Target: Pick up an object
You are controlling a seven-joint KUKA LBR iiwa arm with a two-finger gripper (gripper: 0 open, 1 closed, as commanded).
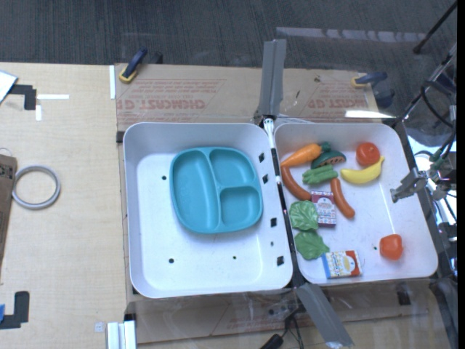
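— Tape roll (pixel 34 186) on the wooden bench at far left. What comes after it?

— The left bin (pixel 145 267), with a teal divided plate (pixel 216 189) lying flat in it.

— And the things to pick?

— All in the right bin (pixel 378 271). A carrot (pixel 301 154) lies along the left wall above a brown sausage (pixel 293 182), with two green leaves (pixel 304 214) below. A small carton (pixel 325 209) sits beside a second sausage (pixel 343 198). Further right are a banana (pixel 363 171), a red tomato (pixel 368 153), a blue-and-white box (pixel 341 264) and an orange ball (pixel 391 246).

— The gripper (pixel 415 185)?

— At the bin's right rim, apart from every toy. Parted or closed, I cannot tell.
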